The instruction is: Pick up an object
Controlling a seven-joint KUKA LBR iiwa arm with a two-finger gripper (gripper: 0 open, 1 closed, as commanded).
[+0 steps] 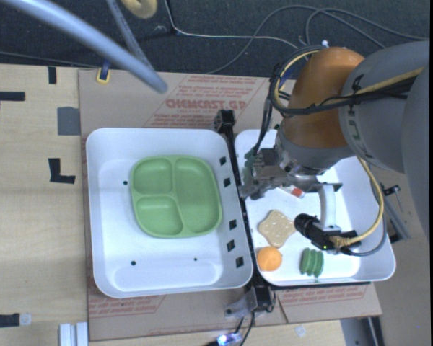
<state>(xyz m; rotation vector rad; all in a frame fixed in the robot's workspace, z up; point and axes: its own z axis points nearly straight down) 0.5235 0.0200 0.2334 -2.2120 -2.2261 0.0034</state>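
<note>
Two shallow white bins side by side on a cardboard sheet (202, 96) laid over the wooden counter (29, 193).

Left bin (101, 193): holds a green divided plate (177, 195) with three compartments, lying flat near the middle.

Right bin (372, 262): holds a tan cracker-like piece (276, 226) near the left wall, an orange ball (269, 259) just below it, and a green ridged item (312, 262) to the right of the ball, near the front rim. All three lying on the bin floor, apart from one another. A small red-and-white item (296, 191) partly hidden under the arm's hardware; identity not determinable.

Arm (390, 99) entering from the right, orange band (321, 96) above the wrist, positioned over the upper part of the right bin. Gripper (263, 181) seen low near the divider between the bins, above the cracker-like piece. State of the fingers: cannot tell, masked by the wrist body and cabling. Nothing seen held between them.

Black cylindrical fitting with yellow-tipped cable (319, 235) hanging over the bin floor, between the cracker-like piece and the green ridged item.

Grey pole (79, 27) crossing the upper left corner, out of focus. Black tape marks (58, 170) on the counter at left.
</note>
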